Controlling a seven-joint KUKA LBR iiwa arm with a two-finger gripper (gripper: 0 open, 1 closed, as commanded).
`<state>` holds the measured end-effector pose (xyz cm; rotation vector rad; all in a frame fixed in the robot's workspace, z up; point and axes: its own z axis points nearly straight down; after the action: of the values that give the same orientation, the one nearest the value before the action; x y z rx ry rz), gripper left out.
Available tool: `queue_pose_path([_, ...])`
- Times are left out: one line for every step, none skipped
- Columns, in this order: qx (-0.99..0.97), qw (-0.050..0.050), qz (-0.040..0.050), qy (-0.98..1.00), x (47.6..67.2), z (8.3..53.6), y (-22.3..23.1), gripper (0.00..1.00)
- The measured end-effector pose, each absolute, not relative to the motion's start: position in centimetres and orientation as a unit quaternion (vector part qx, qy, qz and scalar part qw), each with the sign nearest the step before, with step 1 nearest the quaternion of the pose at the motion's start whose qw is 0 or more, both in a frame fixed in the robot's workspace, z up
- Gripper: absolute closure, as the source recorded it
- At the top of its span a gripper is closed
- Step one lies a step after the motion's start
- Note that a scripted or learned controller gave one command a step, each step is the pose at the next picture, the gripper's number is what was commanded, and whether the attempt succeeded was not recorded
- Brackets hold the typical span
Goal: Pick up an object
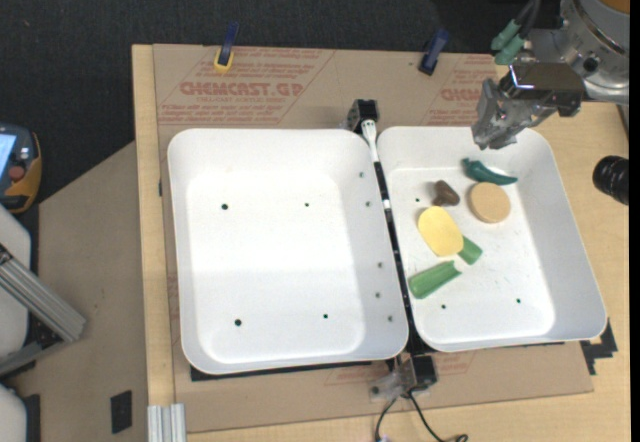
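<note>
Gripper [494, 135] hangs above the right bin's [575, 230] far edge, nothing visibly held. Objects cluster mid-bin: yellow piece [438, 230] touches green ones [434, 279], so a grab may slip.

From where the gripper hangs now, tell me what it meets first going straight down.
Probably the bare floor of the right bin near its far rim. The gripper hangs just left of the teal curved piece, though depth is hard to judge.
</note>
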<state>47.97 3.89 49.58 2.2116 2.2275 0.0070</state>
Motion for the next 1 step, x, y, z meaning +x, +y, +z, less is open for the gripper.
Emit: queue_pose_path([0.704,0.001,0.0023,0.71,49.3,50.38,10.31,1.0])
